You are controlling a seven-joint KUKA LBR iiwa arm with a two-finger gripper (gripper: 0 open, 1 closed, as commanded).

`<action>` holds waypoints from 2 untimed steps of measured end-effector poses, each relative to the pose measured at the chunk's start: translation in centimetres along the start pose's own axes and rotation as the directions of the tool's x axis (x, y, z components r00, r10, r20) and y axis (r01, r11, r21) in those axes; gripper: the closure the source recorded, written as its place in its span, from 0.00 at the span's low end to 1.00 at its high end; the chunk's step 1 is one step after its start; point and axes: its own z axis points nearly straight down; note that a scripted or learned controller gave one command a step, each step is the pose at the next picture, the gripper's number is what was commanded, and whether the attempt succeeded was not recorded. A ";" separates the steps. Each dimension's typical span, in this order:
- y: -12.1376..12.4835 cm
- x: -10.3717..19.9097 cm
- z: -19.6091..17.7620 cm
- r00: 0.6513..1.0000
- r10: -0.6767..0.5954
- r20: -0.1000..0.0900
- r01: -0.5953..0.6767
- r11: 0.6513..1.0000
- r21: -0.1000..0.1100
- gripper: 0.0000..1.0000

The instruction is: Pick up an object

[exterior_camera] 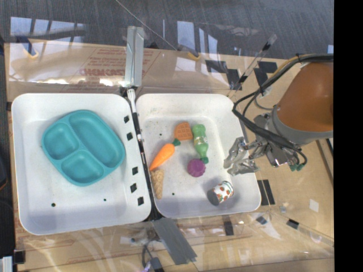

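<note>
The gripper (241, 158) hangs low at the right bin's (170, 205) right wall, fingers apart and holding nothing, seemingly poised for a grasp. The purple ball (197, 167) lies just left; the small cup (220, 192) sits nearer.

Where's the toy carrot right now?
The toy carrot lies in the right bin, near its left wall, below-left of the waffle-like toy.
</note>
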 end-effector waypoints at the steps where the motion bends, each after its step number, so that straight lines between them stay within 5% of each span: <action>1: -0.1 -0.7 1.7 0.976 -0.219 -0.003 0.219 0.976 -0.004 1.00; 2: -0.1 -0.5 0.7 0.938 -0.347 0.001 0.347 0.938 0.000 1.00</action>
